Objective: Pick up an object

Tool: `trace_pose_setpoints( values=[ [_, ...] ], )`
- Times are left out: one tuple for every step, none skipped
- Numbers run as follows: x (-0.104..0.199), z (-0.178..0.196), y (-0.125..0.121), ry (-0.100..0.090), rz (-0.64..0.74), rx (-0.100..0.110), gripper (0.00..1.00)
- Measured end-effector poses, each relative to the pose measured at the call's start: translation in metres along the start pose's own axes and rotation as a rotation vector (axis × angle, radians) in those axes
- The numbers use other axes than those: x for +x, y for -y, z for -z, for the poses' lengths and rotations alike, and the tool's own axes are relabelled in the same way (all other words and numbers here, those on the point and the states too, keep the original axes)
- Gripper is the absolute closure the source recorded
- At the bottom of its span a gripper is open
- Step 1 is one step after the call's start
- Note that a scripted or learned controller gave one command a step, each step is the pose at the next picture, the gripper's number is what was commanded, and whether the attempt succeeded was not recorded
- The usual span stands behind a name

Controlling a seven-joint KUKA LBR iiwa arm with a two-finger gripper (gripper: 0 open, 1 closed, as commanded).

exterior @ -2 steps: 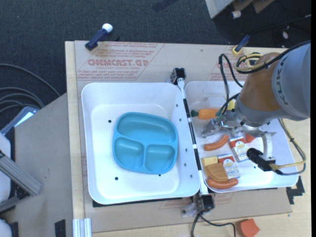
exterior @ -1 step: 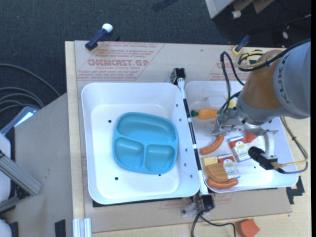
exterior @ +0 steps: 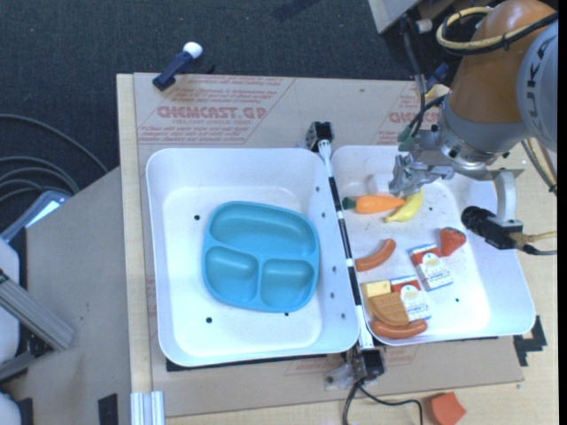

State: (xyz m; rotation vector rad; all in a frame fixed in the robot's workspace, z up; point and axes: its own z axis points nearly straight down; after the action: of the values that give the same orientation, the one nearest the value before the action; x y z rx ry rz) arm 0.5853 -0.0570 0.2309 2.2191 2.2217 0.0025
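Camera view, arm: the grey arm with its orange band reaches in from the right and bends down over the far part of the right bin.
Camera view, gripper: the gripper hangs low at the far left part of the right bin, just above the banana and carrot.
Fingers: they point down and look close together, but whether they are open or closed I cannot tell; nothing shows between them.
Likely target: the banana and the carrot lie touching each other directly under the gripper, so one of them is probably the thing to be picked.
Other toy food: a sausage lies nearer the middle, a strawberry to its right, two small cartons beside it, and a cheese block, a bread slice and a second sausage at the near edge.
Left bin: the left bin holds a blue divided plate, lying flat in its middle.
Divider: the two bins meet along a dark clamped seam, so anything lifted must clear that ridge.
Table: a board marked with red lettering carries both bins; a blue-and-white marker lies at its far edge.
Risk, as a judgement: the banana and carrot touch, so a grasp may nudge one while closing on the other.
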Motion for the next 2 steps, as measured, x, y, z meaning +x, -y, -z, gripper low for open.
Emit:
trace_pose_setpoints(
  values=[
    [0.000,-0.001,0.001,0.000,-0.001,0.002,0.00],
    [-0.050,-0.074,-0.004,0.000,-0.002,0.005,0.00]
  ],
)
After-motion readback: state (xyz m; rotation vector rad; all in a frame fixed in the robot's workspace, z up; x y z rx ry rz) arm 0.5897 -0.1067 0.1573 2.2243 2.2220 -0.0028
